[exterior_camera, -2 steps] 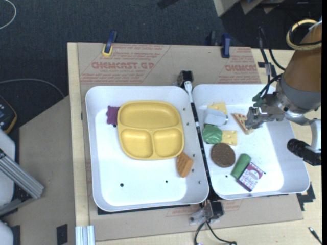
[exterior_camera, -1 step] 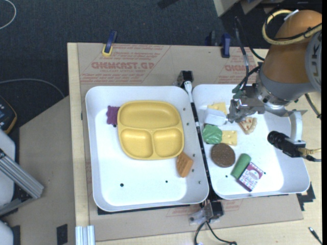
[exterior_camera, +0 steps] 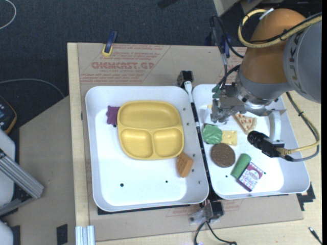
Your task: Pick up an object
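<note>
Nothing is lifted yet. The end effector hangs low in the right shallow white bin, just above the crumpled green leaf-shaped toy; I cannot tell its grip state. Grasping and raising remain.

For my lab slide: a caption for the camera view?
KUKA arm's claw hovers over the right bin above a green item; yellow divided tray in the left bin.

Glossy yellow plastic tray lies in smooth white plastic bin.
</note>
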Action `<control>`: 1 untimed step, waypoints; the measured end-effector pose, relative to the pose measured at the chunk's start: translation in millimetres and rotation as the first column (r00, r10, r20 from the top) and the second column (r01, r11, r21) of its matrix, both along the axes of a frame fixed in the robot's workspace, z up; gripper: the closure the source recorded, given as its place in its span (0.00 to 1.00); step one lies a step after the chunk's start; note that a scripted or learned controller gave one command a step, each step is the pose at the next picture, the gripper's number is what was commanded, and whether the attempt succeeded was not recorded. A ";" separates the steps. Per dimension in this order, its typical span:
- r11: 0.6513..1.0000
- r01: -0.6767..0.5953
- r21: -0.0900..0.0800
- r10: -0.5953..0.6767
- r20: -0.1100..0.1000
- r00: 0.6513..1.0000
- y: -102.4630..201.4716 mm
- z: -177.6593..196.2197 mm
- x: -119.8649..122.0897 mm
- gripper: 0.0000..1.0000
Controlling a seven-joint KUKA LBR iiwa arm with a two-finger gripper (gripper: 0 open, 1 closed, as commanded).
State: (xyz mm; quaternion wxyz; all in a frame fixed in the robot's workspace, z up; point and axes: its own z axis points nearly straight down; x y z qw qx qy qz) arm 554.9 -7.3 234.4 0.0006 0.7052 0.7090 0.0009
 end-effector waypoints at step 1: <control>1.000 0.003 -0.001 -0.003 0.001 1.000 14.1 -1.5 3.2 1.00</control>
